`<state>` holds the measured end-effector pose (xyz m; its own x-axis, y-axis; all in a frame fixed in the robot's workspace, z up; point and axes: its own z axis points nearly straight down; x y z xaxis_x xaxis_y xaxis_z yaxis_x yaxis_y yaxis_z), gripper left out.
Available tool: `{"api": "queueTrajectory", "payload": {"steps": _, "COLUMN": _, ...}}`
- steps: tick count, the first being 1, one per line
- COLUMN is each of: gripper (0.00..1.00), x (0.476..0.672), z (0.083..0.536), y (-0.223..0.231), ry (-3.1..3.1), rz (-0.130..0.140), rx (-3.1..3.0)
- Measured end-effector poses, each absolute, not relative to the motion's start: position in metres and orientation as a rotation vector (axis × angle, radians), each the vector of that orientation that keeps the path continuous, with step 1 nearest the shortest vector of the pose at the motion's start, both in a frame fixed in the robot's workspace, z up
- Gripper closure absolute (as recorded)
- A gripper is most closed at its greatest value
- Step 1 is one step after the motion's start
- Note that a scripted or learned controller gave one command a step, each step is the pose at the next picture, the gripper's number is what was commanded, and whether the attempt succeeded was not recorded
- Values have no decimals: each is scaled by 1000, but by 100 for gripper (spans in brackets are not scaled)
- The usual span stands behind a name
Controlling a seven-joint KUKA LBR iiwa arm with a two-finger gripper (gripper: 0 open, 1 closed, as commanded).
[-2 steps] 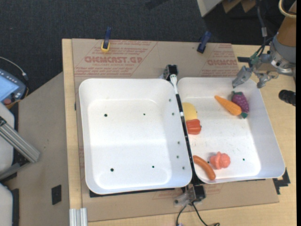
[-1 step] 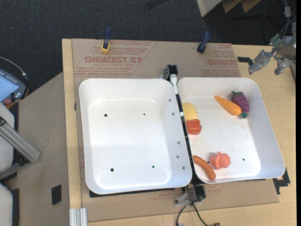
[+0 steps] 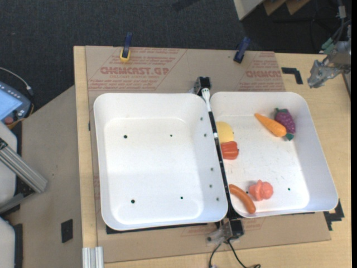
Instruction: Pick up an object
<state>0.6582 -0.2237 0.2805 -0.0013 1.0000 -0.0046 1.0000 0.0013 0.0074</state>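
Gripper parked off the far right corner of the right bin — whether spread or closed, cannot tell.
Risk: carrot touches grapes — a descent there could nudge both.

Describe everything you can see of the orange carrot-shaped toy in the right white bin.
The orange carrot-shaped toy is a smooth, plastic-looking cone, bright orange all over, thick at its lower right end and tapering to a point at its upper left. It lies flat and diagonal on the floor of the right white bin, near the far right corner. Its thick end rests against the purple grape-bunch toy, which sits just to its right. Nothing else touches it, and the gripper is outside the bin, well away.
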Motion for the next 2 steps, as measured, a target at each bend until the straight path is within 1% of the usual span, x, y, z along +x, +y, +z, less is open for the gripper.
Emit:
{"api": "queueTrajectory", "payload": {"steps": 1, "gripper": 0, "x": 658, "z": 280, "y": -224, "ry": 2218, "rz": 1, "rx": 2214}}
{"api": "queueTrajectory", "payload": {"steps": 2, "gripper": 100, "x": 659, "z": 291, "y": -224, "ry": 2215, "rz": 4, "rx": 2210}}
